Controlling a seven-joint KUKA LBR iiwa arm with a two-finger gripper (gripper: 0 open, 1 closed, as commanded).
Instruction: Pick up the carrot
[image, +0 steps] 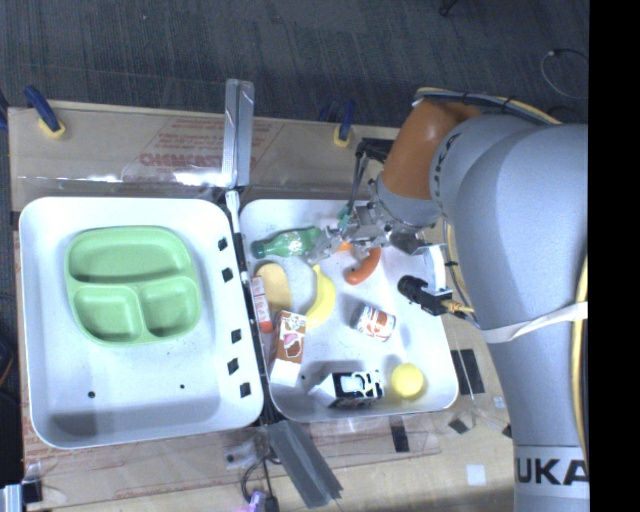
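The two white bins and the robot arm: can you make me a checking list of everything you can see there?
Surface: wooden bench bearing a left white bin and a right white bin, side by side.
Job's things: small orange carrot lying in the right bin's upper part.
Clutter: green three-part plastic tray in the left bin; in the right bin, green plastic bottle, curved yellow banana, round yellow ball, red-and-white can, small brown carton.
Grippers: tool just above the carrot; grip unclear.
Cables: thin wires at the wrist.
Surroundings: dark floor; blue clamps on the bench's edge.
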